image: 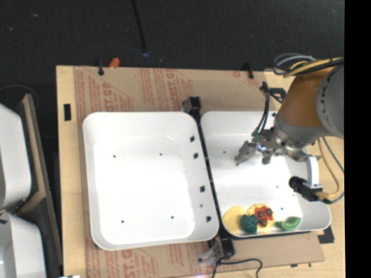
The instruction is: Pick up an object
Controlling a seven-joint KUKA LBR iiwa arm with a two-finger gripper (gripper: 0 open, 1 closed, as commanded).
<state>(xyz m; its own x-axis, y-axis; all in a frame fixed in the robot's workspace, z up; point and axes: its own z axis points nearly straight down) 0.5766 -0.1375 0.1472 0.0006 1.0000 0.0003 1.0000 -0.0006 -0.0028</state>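
Note:
Several small objects lie along the near edge of the right bin [232,126]: a yellow piece [233,217], a teal piece [250,225], a red piece [264,213] and a green piece [290,222]. My gripper [255,155] hangs over the middle of the right bin, well above and behind these objects. Its fingers [244,153] stand spread apart with nothing between them. The grey arm with its orange band [301,103] comes in from the right.
The left bin [93,155] sits beside the right one, with a black divider rail [203,167] between them. Both rest on a cardboard-covered bench [145,91]. Cables [333,178] trail off the wrist at the right.

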